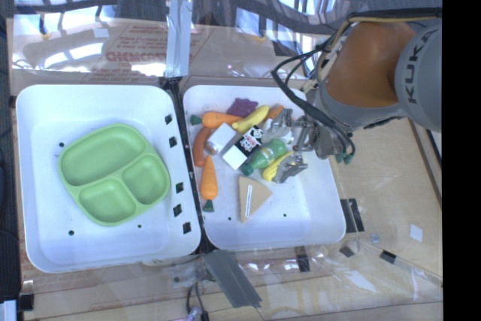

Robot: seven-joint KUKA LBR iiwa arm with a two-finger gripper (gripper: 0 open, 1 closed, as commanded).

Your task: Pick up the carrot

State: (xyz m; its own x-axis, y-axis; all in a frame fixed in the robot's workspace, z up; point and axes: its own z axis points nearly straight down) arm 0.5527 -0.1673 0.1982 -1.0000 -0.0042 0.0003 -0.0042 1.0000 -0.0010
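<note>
The letters "KUKA" stand in black on the grey arm (pixel 421 79) at the bench's right edge, while the red print on the cardboard (pixel 135 52) behind the bins is too blurred to read.

Orange carrot (pixel 208 177) — lying lengthwise, green end down — near right bin's left wall.

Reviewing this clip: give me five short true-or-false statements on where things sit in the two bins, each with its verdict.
1. The green three-compartment plate lies in the left white bin. True.
2. The orange carrot lies on the green plate. False: it lies in the right white bin, near the divider.
3. The gripper hangs over the right bin. True.
4. The tan sandwich wedge is in the left bin. False: the right bin.
5. The purple toy sits by the right bin's near edge. False: by its far edge.
</note>
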